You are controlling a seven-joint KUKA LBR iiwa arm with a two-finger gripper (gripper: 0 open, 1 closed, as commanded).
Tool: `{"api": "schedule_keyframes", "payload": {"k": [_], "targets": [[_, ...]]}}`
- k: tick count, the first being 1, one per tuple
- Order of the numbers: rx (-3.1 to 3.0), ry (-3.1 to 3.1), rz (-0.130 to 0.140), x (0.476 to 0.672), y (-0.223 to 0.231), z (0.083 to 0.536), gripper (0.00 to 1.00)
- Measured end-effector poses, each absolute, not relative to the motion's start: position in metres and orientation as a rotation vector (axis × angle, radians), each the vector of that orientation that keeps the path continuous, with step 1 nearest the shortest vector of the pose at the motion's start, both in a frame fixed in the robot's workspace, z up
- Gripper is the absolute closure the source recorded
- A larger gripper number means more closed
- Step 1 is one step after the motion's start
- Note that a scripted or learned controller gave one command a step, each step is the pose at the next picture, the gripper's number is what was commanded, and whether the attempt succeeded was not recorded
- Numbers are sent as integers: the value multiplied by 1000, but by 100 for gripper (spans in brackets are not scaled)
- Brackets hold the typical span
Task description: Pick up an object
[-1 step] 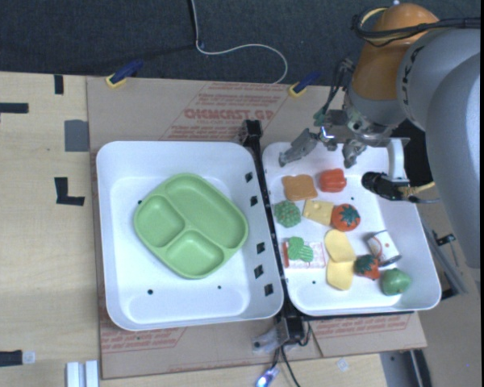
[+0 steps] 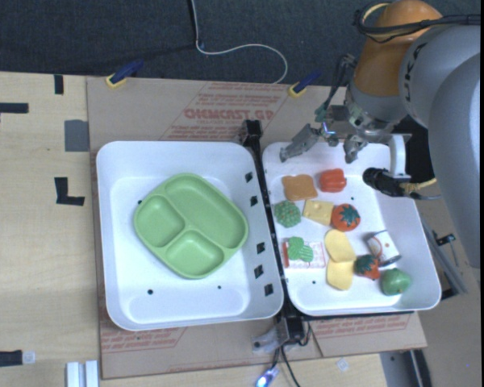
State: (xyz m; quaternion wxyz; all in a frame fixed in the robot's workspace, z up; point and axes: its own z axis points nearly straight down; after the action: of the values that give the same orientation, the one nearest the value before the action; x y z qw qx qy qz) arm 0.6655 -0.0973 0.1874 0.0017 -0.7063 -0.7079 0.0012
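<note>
The gripper (image 2: 327, 142) hangs over the far end of the right bin (image 2: 423, 248), its two fingers spread apart with nothing between them. Just nearer than the gripper lie a tan toast-like piece (image 2: 299, 187) and a red piece (image 2: 332, 181) side by side. Nearer again sit a green leafy piece (image 2: 287, 214), a pale yellow wedge (image 2: 318, 211) and a red tomato-like piece (image 2: 347, 217). Toward the bin's near end lie two yellow pieces (image 2: 340, 261), a green-and-red packet (image 2: 302, 253) and a green round piece (image 2: 395, 281). The left bin (image 2: 117, 216) holds a green divided plate (image 2: 190, 226).
</note>
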Motion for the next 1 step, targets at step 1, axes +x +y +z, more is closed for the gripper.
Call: {"api": "schedule_keyframes", "payload": {"k": [1], "targets": [[-2214,-2220,10,668,-95,121,0]]}}
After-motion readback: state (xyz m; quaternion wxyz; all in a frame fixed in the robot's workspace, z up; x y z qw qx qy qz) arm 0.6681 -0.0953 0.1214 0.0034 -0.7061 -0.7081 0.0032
